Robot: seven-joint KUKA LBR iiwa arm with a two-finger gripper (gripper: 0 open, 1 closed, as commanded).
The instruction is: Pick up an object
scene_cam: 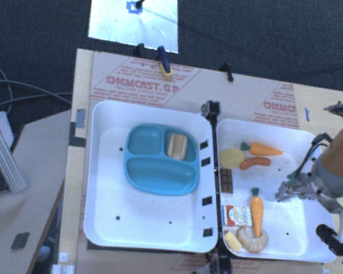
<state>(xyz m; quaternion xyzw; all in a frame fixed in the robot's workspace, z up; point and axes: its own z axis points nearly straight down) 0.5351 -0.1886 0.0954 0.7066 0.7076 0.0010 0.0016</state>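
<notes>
Right bin [283, 240]: gripper [283, 195] at 3 o'clock, finger state indiscernible. Carrot [255, 214] at 6 o'clock, beside croissant [252, 240]; sausage [254, 163] at 11 o'clock.

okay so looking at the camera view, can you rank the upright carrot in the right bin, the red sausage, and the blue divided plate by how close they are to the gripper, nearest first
Measured from the gripper in the right bin:
1. The orange toy carrot with a green top, standing lengthwise just left of and below the gripper.
2. The red toy sausage, further up and left, near the bin's back.
3. The blue divided plastic plate, over in the left bin.
</notes>
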